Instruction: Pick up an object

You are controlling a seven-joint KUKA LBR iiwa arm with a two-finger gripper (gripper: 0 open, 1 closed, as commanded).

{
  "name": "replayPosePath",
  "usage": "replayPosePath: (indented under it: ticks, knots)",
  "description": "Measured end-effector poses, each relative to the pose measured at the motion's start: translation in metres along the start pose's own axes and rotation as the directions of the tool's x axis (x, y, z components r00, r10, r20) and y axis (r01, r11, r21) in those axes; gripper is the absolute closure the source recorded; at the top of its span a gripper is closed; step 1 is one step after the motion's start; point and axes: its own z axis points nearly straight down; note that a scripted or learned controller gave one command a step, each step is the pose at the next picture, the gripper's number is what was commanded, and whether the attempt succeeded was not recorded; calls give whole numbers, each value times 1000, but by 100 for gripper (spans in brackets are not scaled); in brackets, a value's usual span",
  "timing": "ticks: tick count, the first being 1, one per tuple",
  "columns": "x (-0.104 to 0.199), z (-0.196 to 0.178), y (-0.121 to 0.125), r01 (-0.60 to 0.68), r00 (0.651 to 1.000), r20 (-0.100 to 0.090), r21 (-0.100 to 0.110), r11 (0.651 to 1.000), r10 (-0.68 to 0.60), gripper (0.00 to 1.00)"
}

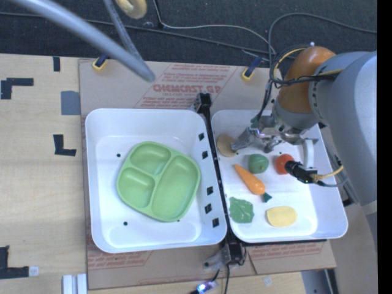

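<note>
Objects for picking sit in the right bin [331,225]; left bin [98,164] has just a green tray [159,180], three compartments, lying flat mid-bin. Moving right: tan disc [225,144] at the right bin's upper-left corner against the divider, green leafy piece [241,210] at the lower left, carrot [249,179] lying diagonal just above it, green ball [258,162] touching or just beside the carrot's upper end, yellow piece [281,215] lower middle, red piece [284,163] just right of the ball. Gripper [260,137] hangs over the bin's upper area, between disc and ball, nothing visibly between its fingers; how far open, cannot tell, wrist hardware blocks it. Likely step: descending on a target, probably ball or disc. Risks: ball, carrot and red piece crowd together, so a finger may land on a neighbour and shove it; ball may roll out of a pinch; disc is flat and near the wall, fingers may hit the rim or slide over it.
</note>
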Motion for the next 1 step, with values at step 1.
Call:
replayPosePath:
  ticks: [1]
  knots:
    - [1,-13,1,2,1000,0,-2,1000,-2,100]
